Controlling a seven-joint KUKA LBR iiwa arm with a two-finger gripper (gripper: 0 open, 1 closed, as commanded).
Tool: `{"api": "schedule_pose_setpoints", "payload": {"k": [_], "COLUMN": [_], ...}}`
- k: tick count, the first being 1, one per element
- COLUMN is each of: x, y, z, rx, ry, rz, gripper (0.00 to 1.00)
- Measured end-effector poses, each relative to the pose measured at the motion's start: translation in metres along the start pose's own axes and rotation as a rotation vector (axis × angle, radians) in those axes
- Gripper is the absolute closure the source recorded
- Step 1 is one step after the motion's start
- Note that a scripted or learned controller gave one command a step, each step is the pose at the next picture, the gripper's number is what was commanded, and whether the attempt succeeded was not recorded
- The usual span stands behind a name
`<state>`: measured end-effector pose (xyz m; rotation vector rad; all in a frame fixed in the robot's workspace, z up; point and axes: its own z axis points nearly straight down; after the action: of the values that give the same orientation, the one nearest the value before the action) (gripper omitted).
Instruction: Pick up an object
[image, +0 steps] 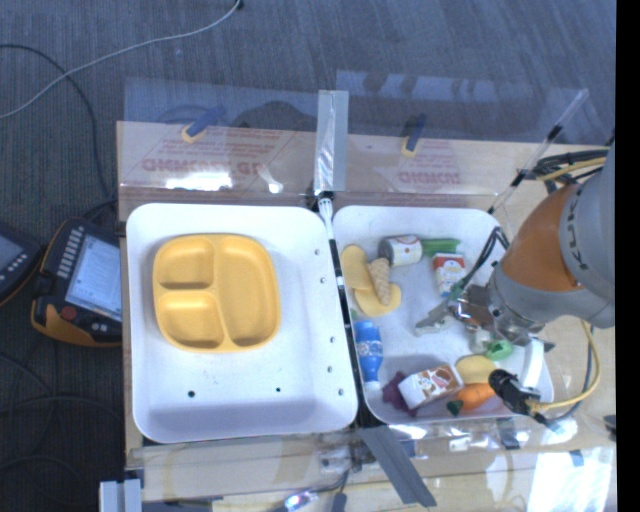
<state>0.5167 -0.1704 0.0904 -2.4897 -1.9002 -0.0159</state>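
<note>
Nearest the camera, along the front wall of the right-hand shallow white bin (400, 415): small carton with a red and white label (430, 385) lying on something dark purple, orange carrot-shaped toy (470, 397) just beside it, pale yellow rounded piece (478, 367) right behind the carrot. Small green bit (497, 349) near that yellow piece, tucked under the wrist. Against the bin's left wall, clear bottle with a blue label (368, 350), lying lengthwise.

Mid-bin, metal two-finger hand (437, 318) reaching in from the right on the grey arm with the orange band (545, 262), low over bare bin floor. Fingers seen as thin grey prongs with nothing visible between them; open or closed, cannot tell.

Farther back in the same bin: yellow banana-like toy (360, 278) with a beige waffle-textured cone (380, 278) across it, small red and white packet (449, 271), white cylinder-shaped can (403, 250) touching a green stick-like piece (440, 244) near the back wall.

In the left-hand shallow white bin (240, 400), yellow three-compartment plastic plate (215, 291), flat, well apart from the hand.

Both bins side by side on the surface (235, 160).
</note>
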Motion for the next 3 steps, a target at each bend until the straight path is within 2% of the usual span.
{"api": "schedule_pose_setpoints", "payload": {"k": [1, 2, 3], "x": [0.013, 0.066, 0.071], "y": [0.076, 0.122, 0.128], "z": [0.001, 0.004, 0.003], "rx": [-0.001, 0.026, -0.006], "ry": [0.007, -0.024, -0.021], "rz": [-0.031, -0.119, -0.117], "gripper": [0.00, 0.00, 0.00]}}
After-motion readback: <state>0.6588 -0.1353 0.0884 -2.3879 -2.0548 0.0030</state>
